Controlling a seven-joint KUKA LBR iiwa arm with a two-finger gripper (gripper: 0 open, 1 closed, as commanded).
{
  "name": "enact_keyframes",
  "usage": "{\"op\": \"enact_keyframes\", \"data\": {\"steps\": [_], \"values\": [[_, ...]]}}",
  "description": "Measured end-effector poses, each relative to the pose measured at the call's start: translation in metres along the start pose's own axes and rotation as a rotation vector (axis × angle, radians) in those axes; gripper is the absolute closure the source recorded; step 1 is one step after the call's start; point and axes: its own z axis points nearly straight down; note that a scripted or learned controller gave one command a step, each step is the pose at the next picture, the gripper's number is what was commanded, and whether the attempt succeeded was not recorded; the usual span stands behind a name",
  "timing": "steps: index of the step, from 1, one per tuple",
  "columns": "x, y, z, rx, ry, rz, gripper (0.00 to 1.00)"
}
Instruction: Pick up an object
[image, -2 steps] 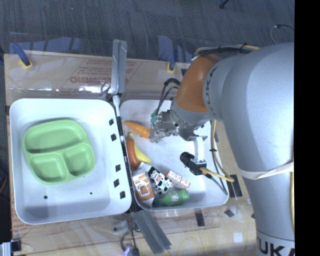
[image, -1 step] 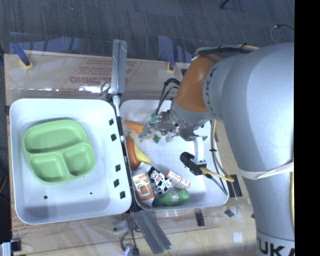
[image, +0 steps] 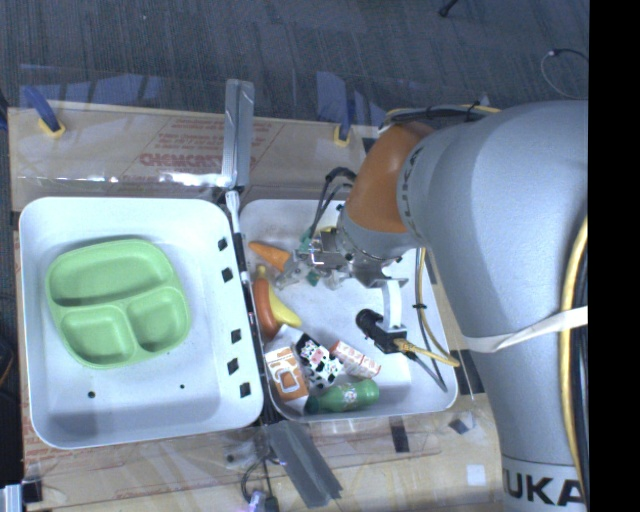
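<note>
Here we find the grey arm with its orange band reaching down into the right white plastic bin (image: 432, 392), its two-finger gripper (image: 318, 258) low among the clutter at the bin's upper left — whether the jaws are spread or pressed together we cannot tell, since the wrist hides them. Just beside it lies a small orange carrot-shaped toy (image: 270, 254), and below that a red and yellow curved toy fruit (image: 268, 308) against the left wall. We judge the carrot the likeliest target: light, stiff, smooth plastic, a little slippery, best taken across its thick middle. Near the front sit a green rounded bottle (image: 343, 396) and small printed cartons (image: 285, 374) — the left bin holds a green divided plate (image: 118, 300)
</note>
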Motion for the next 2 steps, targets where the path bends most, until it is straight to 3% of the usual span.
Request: {"op": "enact_keyframes", "data": {"steps": [1,2], "values": [[0.0010,0.0001,-0.0099,0.002,0.001,-0.004,1.00],[0.0011,0.0001,-0.0099,0.002,0.001,-0.004,0.00]]}}
